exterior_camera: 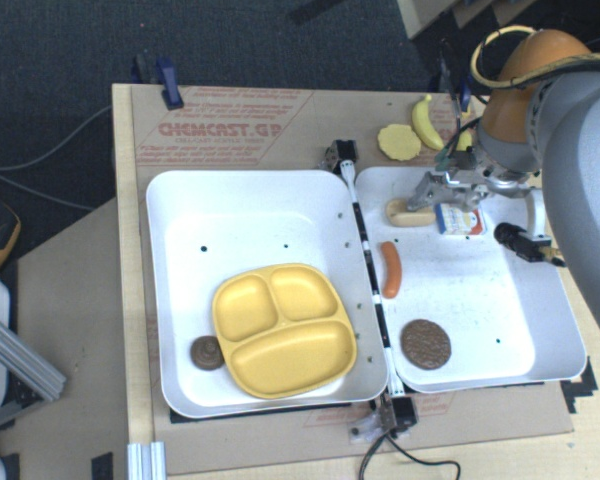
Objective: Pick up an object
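Right now the gripper point(448, 190) sits low over the upper left part of the right bin point(510, 298), in the upper right of the frame. The arm point(570, 148) comes in from the right edge. Whether the gripper is open or closed cannot be told from this angle, and nothing can be seen held in it.

Two things lie close to the gripper. A small blue, white and red packet point(458, 220) lies just below it in the frame, so close that I cannot tell whether they touch. A tan piece point(405, 214) lies just left of the gripper, near the bin's left wall.

Lower in the same bin, a sausage point(389, 269) lies lengthwise along the left wall. A round brown patty point(425, 343) rests near the bin's lower left corner, apart from the sausage.

The left bin point(180, 218) holds a yellow divided tray point(283, 328) in its lower half. A small brown disc point(207, 352) lies just beside the tray's lower left edge.

Outside the bins, on the bench point(230, 128) above the right bin, a banana point(426, 123) and a yellow slice point(399, 142) lie next to each other. A blue clamp point(167, 81) grips the bench's top edge at the upper left.
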Robot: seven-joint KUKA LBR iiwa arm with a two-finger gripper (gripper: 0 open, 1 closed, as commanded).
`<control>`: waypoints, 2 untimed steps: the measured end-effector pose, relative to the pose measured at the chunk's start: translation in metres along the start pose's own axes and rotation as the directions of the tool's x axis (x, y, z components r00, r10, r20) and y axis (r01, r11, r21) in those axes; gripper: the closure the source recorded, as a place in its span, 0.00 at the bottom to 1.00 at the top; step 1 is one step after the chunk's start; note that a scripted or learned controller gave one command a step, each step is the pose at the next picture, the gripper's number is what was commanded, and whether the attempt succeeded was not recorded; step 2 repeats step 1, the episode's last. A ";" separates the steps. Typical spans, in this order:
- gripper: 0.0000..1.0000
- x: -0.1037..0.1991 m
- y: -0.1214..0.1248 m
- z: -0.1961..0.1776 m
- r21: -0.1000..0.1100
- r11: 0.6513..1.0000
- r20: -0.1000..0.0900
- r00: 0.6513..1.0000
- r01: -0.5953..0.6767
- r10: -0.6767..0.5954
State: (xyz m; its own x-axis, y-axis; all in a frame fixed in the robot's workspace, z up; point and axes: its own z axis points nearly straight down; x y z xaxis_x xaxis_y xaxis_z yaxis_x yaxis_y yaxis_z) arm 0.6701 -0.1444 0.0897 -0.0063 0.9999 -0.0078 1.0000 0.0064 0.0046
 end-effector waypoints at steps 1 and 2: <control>0.00 0.046 -0.002 -0.001 0.003 1.000 0.003 1.000 -0.002 0.002; 0.00 0.046 -0.002 -0.001 0.003 1.000 0.003 1.000 -0.002 0.002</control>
